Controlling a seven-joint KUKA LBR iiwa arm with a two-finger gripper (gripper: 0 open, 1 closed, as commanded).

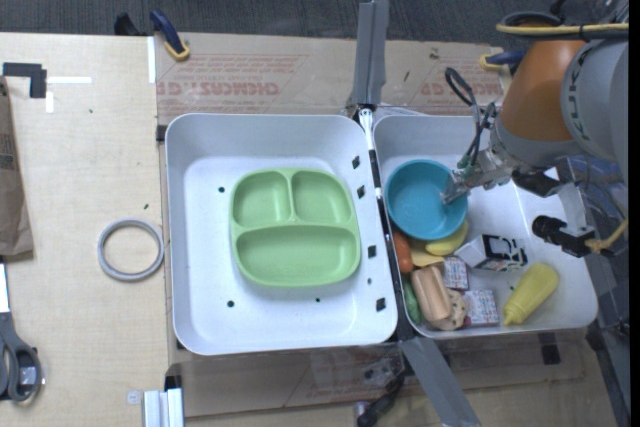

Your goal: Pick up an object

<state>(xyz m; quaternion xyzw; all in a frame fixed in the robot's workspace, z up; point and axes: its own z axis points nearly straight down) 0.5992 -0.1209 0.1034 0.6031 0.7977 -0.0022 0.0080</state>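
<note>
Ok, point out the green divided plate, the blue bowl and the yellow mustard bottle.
green divided plate [295, 227]: camera view, on the ridge between its compartments.
blue bowl [418, 200]: camera view, inside of the bowl.
yellow mustard bottle [530, 293]: camera view, middle of its body.

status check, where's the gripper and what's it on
Gripper down at right rim of round blue plastic bowl, right bin. Nothing seen held. Yellow banana and yellow squeeze bottle close by.
</note>
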